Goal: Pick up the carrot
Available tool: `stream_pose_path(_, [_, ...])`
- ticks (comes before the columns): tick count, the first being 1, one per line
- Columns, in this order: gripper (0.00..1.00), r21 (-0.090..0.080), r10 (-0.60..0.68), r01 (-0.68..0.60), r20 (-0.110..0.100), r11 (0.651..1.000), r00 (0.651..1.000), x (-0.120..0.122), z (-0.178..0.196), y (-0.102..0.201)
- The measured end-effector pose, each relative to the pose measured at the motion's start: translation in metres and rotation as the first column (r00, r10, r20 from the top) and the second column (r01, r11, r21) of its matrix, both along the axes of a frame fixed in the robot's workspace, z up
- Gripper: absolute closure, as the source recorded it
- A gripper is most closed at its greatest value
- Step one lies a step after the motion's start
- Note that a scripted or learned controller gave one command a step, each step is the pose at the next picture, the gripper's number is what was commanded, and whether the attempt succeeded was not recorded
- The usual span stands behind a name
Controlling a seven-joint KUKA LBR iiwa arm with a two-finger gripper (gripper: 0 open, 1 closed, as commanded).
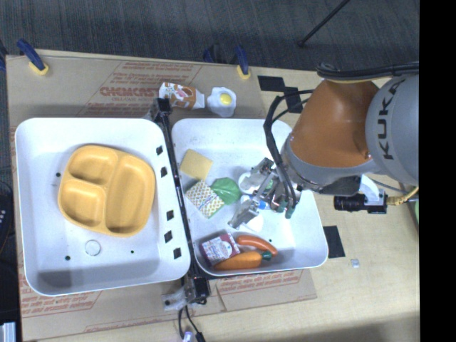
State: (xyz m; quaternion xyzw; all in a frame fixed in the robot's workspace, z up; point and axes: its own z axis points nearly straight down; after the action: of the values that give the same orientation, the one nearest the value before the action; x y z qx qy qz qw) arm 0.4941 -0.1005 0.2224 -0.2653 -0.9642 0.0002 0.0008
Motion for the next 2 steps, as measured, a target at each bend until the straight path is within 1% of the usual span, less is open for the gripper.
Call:
stream_pose_path(1, [0.00, 0.000, 0.099, -0.099, -0.001, 0.995, 0.995, 0.001, -0.031, 0.057])
stream_pose_path(2, [0.00, -0.002, 0.173, -0.173, 0.003, 0.985, 0.985, 0.097, 0.057, -0.013])
